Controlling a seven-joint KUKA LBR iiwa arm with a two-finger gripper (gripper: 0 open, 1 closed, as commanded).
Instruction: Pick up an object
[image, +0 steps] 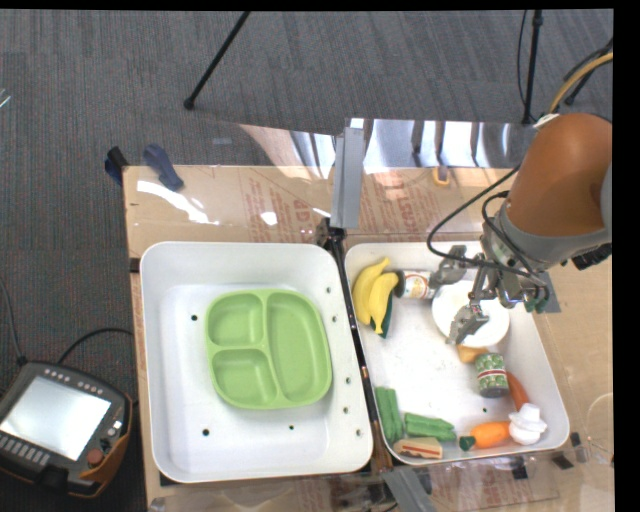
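Observation:
My gripper (468, 325) hangs low over the right bin (430, 375), right above a small white round plate (450, 312) near the bin's far right side. Nothing can be seen held in it. A tan food piece (470, 352) lies just in front of the plate, and a green-and-red can (490, 372) stands beside that. Two yellow bananas (375, 290) lie at the bin's far left, with a small bottle (415, 287) between them and the plate. A carrot (490, 435), a white toy (527, 425), green vegetables (430, 425) and a sandwich (420, 448) line the near edge.
The left bin (170, 400) holds a green divided plate (268, 348). An upright metal post (345, 185) stands behind the seam between the bins. The arm's orange band (565, 175) looms over the right bin's far right corner. A teach pendant (55, 420) lies on the floor at lower left.

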